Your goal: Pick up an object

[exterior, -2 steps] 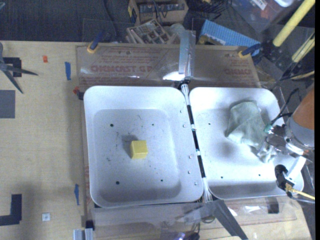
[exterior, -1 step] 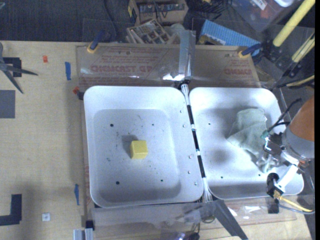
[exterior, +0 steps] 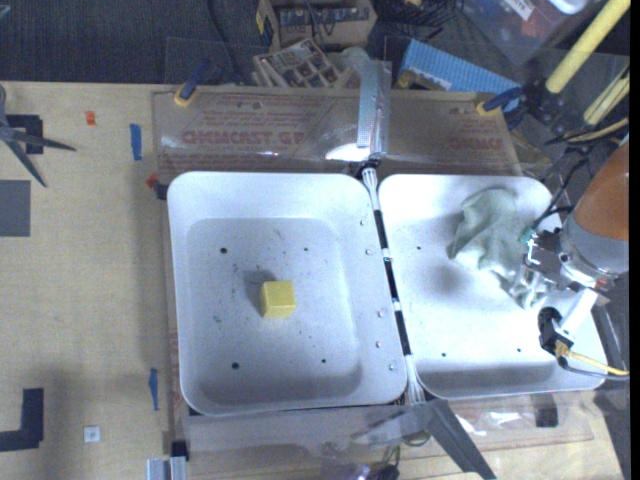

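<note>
The gripper (exterior: 522, 280) hangs low at the right bin's (exterior: 440, 358) right side, touching the crumpled pale-green cloth (exterior: 485, 230). Likely the grasp approach; next it must pinch the cloth and lift.

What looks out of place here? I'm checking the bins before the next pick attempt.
Nothing is spilled or damaged. The yellow block sits squarely in the left bin; a crumpled pale green cloth lies in the right bin, beside the tool.
</note>
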`<state>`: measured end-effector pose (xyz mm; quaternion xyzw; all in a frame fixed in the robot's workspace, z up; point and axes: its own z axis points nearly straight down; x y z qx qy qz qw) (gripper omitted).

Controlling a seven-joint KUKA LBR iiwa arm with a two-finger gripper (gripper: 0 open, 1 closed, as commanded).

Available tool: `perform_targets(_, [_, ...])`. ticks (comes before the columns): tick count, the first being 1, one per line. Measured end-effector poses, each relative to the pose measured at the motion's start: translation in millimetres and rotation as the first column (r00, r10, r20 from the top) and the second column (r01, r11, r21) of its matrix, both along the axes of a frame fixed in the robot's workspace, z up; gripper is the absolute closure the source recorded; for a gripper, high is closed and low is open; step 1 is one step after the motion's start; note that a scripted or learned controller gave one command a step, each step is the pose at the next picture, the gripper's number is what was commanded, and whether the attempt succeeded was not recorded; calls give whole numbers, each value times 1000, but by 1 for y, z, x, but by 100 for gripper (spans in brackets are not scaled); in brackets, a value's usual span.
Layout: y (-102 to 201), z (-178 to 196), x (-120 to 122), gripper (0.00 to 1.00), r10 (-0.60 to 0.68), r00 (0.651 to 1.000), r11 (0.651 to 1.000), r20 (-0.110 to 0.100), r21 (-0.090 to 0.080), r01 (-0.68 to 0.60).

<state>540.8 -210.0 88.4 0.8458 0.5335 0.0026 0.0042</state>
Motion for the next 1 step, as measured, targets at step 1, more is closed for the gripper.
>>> perform_targets(1, [35, 37, 34, 100, -317, 948, 948, -15, 2, 317])
